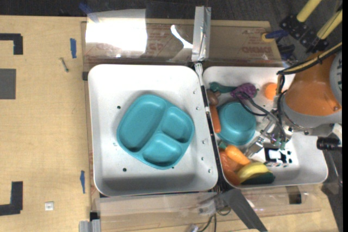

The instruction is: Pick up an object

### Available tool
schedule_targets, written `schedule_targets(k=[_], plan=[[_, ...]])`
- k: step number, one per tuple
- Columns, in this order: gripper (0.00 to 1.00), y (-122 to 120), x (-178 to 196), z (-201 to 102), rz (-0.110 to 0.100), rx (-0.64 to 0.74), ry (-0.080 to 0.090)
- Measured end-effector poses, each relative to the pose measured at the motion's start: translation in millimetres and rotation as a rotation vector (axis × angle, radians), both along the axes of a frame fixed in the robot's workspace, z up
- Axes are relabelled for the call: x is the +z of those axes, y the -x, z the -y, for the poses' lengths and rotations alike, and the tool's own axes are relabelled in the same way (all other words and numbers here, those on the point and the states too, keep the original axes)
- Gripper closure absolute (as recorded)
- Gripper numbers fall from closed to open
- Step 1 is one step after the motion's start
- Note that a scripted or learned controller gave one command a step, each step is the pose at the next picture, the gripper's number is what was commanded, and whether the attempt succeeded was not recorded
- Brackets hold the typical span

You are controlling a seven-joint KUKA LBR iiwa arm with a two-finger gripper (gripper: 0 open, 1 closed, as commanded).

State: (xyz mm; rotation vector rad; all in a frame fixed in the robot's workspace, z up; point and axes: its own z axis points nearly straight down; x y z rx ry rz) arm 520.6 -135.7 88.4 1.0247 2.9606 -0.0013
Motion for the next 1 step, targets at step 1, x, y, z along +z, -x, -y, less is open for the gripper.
schedule_targets(k=[1], plan=[[0.0, -127.6, 33.3, -16.2, -0.008, 0.059, 0.004]])
